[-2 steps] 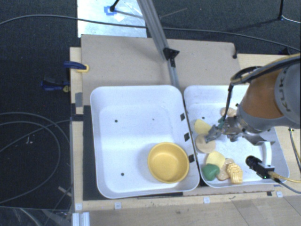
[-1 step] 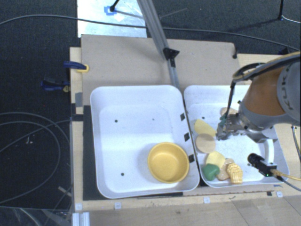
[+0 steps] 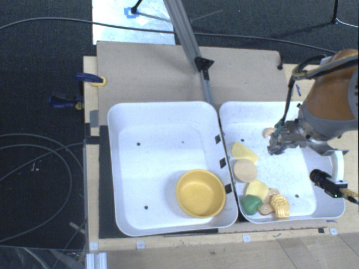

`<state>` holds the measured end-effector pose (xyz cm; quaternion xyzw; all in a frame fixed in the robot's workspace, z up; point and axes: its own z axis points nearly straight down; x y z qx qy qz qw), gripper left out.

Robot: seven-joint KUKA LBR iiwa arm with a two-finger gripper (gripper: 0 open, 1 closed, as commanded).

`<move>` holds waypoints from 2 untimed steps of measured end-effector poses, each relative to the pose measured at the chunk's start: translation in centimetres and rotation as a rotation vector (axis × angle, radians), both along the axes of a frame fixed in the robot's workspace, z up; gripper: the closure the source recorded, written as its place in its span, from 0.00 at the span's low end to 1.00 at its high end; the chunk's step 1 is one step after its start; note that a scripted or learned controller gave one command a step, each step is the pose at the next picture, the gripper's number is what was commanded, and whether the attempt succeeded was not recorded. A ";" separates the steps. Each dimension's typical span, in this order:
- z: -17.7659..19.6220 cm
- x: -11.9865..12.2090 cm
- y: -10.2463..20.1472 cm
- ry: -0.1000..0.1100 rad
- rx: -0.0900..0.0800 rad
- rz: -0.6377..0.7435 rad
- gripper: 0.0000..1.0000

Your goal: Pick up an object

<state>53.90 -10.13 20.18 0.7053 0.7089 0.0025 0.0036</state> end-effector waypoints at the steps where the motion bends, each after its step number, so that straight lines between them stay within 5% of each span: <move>1: 5.2 0.2 0.0 0.000 0.000 0.000 1.00; 2: 4.0 1.8 4.3 0.007 0.003 0.004 1.00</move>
